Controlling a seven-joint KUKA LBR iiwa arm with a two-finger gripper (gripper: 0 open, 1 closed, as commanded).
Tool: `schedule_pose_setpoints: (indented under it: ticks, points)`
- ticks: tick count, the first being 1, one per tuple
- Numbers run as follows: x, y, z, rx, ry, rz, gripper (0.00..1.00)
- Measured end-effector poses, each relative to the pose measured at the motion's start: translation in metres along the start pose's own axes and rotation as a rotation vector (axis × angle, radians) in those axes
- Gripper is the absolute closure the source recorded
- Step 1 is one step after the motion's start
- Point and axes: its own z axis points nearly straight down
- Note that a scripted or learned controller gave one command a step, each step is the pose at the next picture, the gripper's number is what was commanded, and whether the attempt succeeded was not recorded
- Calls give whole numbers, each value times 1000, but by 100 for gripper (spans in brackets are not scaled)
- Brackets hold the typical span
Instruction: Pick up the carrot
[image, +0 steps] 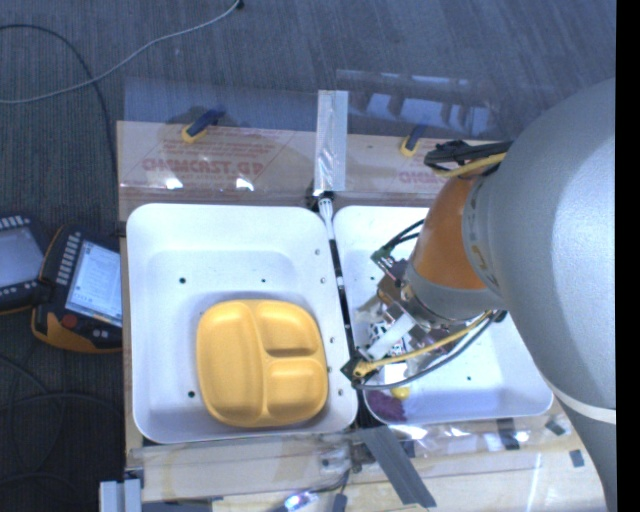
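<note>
1. Jaws: down in the right bin (500, 400), close to its left wall. The wrist (440, 290) and loose cables (425, 350) cover them, so I cannot tell whether they are wide, narrow or holding anything.
2. Carrot: cannot tell where it lies. My guess is under the wrist, at or right beside the jaws.
3. Just in front of the jaws is a purple thing (392, 405) by the bin's front wall.
4. Risk: closing blind could take the purple thing, or nothing at all.
5. Risk: the jaws are tight to the wall between the bins, so they could clip the rim or push the carrot into the corner.
6. Risk: the cables dangle at jaw level and could snag.
7. Carrot heading and long axis: hidden, cannot tell, so jaw alignment across it is unverified.
8. Further left of the jaws: a yellow tray (262, 362) in the left bin (160, 240), well apart and no conflict.
</note>
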Motion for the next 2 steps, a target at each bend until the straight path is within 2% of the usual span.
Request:
schedule_pose_setpoints:
  ticks: [1,2]
  points:
    - [-37,51,-54,-4,0,224,0]
    - [-10,14,-164,-7,1,108,0]
